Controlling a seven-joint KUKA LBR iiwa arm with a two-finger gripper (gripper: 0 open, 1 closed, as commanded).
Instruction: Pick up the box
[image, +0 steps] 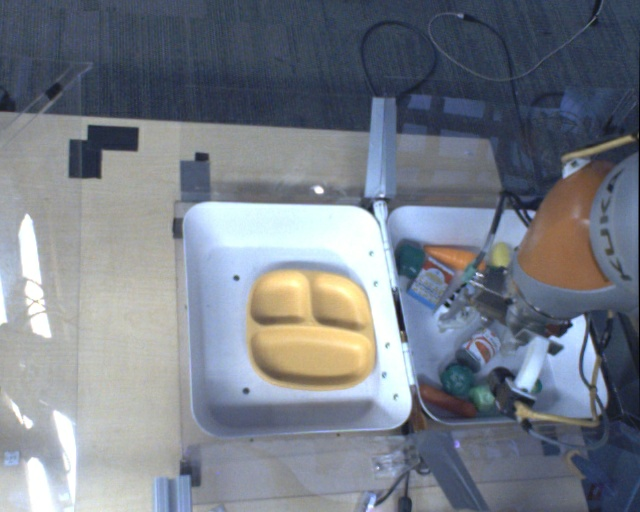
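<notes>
I see the hand low in the right bin, but I cannot tell its state. The box, white with some blue and red, lies just left of the hand, near the bin's left wall, between a green ball and a carrot. A yellow tray with three compartments sits in the left bin

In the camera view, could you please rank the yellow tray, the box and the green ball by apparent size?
1. yellow tray, by far the largest
2. box
3. green ball, looking only slightly smaller than the box, so that order is unsure
</notes>
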